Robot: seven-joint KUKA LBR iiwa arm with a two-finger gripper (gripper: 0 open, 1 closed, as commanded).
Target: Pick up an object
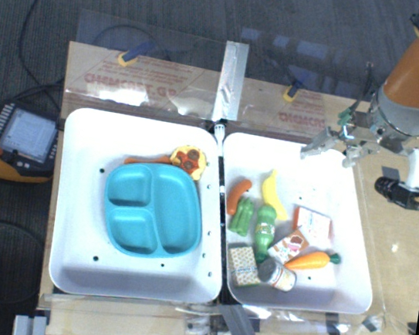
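Note:
My gripper (328,146) hangs over the far right corner of the right bin (357,224), fingers spread open with nothing between them. Below it in that bin lie a yellow banana (272,193), an orange-red sausage-shaped toy (237,194), a green pepper-like piece (243,215), a green bottle (263,236), a small pink and white box (313,224), an orange carrot (309,260), a patterned square packet (243,264) and a small can (275,272). All of these lie apart from the gripper, nearer the bin's front.
The left bin (79,206) holds a turquoise divided plate (152,209), with a yellow and orange toy (188,158) at its far edge. A hand-held controller (18,143) lies on the floor at left.

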